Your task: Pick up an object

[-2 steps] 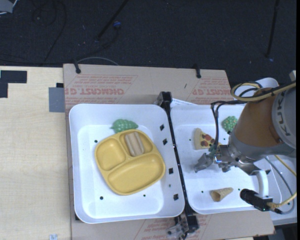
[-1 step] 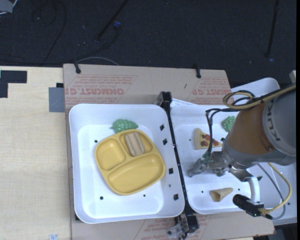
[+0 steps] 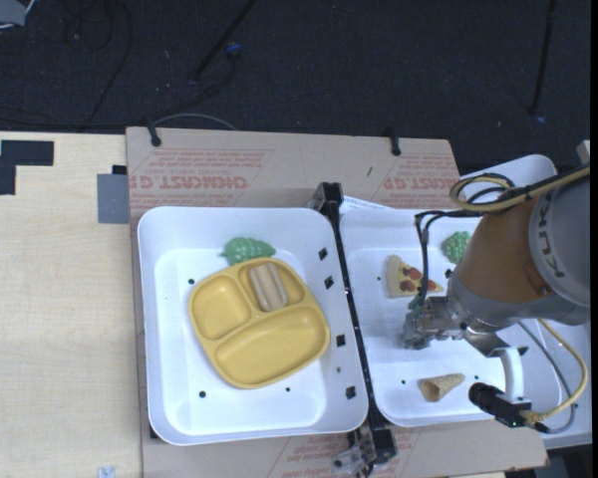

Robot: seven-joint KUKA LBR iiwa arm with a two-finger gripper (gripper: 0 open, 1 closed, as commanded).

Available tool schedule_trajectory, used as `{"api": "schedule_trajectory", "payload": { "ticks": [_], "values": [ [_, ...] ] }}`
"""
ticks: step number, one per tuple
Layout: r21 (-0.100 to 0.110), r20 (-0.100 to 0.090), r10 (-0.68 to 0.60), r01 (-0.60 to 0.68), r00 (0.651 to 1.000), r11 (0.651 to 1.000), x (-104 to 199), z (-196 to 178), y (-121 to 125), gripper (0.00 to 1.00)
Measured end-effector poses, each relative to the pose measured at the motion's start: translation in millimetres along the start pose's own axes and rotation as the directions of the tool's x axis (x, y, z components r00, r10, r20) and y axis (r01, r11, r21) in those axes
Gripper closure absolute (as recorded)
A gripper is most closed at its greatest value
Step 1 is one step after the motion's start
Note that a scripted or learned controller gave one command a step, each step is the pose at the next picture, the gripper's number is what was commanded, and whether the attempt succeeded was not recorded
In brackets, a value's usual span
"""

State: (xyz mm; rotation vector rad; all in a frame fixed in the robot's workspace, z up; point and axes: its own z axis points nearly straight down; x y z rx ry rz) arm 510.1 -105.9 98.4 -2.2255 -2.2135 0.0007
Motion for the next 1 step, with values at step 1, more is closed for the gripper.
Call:
{"api": "schedule_trajectory", "payload": {
  "ticks": [1],
  "values": [
    [-0.003, 0.001, -0.007, 0.007, 1.000, 1.000, 6.4, -53.3, -7.2, 1.00]
  ]
}}
